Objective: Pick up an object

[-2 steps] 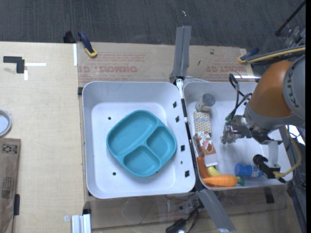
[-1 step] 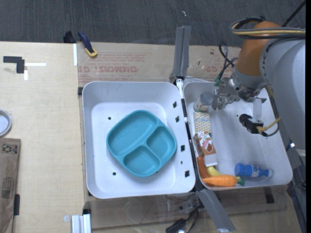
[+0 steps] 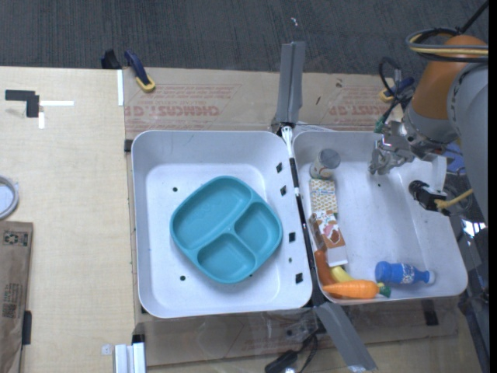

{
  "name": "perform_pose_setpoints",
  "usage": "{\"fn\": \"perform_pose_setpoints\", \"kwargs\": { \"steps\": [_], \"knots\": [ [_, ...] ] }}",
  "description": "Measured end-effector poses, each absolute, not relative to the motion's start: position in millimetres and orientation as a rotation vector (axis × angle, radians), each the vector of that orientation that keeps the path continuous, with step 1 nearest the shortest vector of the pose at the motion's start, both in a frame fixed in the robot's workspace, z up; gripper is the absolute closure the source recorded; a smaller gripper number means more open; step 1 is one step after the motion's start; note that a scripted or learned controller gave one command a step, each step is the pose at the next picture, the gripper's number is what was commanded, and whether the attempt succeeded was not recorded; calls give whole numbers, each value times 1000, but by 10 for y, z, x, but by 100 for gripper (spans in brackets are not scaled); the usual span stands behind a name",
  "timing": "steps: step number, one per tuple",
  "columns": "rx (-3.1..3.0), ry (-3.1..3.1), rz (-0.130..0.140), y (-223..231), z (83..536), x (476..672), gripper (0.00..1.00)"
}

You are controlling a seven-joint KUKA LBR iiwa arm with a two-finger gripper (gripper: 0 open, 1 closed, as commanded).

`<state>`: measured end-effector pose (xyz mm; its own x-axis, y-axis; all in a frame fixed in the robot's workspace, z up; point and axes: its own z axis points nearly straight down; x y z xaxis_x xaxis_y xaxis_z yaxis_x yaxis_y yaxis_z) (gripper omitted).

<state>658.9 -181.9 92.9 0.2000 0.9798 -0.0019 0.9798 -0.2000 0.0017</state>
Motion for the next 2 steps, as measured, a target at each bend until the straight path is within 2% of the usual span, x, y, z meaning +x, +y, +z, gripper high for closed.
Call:
{"fn": "perform_pose_setpoints", "kwargs": {
  "steps": [1,2],
  "knots": [
    [2425,1990,-3,-1813,1030,6596,100],
    [2483,1919,1,-1834,2147,6596,100]
  ]
}}
